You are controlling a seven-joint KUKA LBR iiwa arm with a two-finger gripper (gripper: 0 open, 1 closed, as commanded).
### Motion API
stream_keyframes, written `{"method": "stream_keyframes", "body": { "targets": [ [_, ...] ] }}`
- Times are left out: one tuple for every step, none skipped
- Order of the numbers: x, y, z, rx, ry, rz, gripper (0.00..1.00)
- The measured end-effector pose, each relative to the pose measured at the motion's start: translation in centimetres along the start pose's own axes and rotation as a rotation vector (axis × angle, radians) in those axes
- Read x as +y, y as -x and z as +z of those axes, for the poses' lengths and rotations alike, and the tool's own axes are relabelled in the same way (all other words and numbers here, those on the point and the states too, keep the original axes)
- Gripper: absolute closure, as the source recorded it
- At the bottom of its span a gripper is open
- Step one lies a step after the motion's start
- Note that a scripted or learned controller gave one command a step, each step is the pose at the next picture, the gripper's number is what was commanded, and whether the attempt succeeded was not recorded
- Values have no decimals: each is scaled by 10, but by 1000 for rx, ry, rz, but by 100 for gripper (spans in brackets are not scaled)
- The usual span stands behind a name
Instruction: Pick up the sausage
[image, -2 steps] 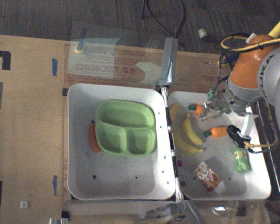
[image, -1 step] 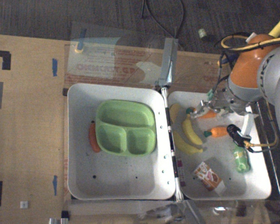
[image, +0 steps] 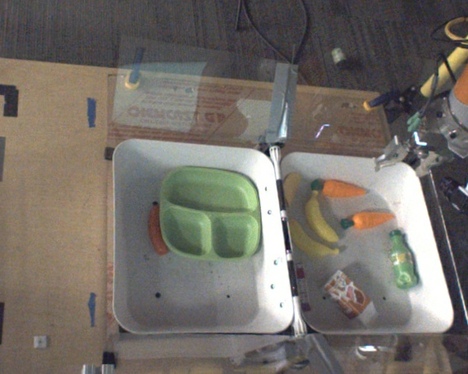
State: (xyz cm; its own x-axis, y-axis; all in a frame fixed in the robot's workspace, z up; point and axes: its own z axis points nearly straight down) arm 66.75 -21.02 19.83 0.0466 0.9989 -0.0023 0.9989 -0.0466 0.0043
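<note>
The sausage (image: pixel 158 229) is a short orange-red piece lying in the left bin (image: pixel 201 308), tight against the left edge of the green divided plate (image: pixel 211 212). My gripper (image: pixel 405 157) hangs over the far right corner of the right bin (image: pixel 425 307), well away from the sausage. Its fingers stand open with nothing between them.
The right bin holds two carrots (image: pixel 342 189) (image: pixel 370 220), two bananas (image: pixel 320 218), a green bottle (image: pixel 403 260) and a small carton (image: pixel 347 293). A metal divider (image: pixel 283 226) runs between the bins. Cables and a yellow hose (image: pixel 451 53) sit at the far right.
</note>
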Motion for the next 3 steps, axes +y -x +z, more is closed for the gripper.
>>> {"method": "stream_keyframes", "body": {
  "targets": [
    [1,-58,85,1,10,-6,0],
    [-33,-13,-28,0,2,-248,0],
    [-49,14,5,2,-4,35,0]
  ]
}}
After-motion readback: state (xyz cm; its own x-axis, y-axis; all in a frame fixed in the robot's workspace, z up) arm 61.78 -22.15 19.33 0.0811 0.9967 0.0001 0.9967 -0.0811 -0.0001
